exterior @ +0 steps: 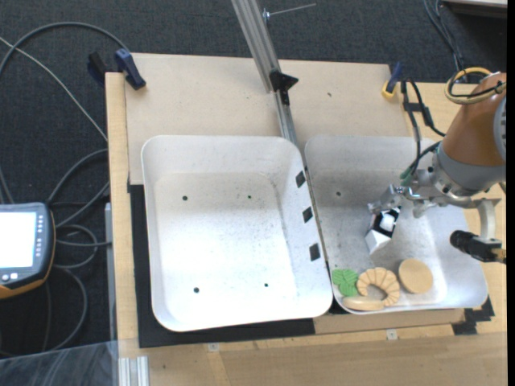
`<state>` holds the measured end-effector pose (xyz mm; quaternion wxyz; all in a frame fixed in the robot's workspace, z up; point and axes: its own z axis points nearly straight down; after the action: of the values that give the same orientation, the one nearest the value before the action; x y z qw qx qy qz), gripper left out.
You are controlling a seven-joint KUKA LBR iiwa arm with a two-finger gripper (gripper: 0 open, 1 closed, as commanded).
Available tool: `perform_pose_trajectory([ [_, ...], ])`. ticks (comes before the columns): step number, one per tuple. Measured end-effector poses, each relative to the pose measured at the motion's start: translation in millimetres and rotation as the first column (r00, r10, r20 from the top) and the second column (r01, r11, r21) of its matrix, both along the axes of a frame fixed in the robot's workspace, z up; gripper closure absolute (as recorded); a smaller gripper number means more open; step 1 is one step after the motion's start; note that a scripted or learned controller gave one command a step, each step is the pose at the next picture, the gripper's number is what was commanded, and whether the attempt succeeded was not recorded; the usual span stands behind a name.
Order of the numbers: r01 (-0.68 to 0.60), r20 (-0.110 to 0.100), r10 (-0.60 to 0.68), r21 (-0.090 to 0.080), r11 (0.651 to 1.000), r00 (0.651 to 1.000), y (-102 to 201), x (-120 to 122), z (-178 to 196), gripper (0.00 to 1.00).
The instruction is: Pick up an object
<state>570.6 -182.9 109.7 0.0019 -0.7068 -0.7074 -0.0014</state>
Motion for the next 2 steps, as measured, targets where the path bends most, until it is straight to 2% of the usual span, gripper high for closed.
perform_pose_trajectory([
  [1,-0.001,0.002,0.001,-0.003,1.0,1.0,1,2,-16,0.0],
  [2,0.0,0.002,0.0,-0.003,1.0,1.0,1,1,-6,1.0],
])
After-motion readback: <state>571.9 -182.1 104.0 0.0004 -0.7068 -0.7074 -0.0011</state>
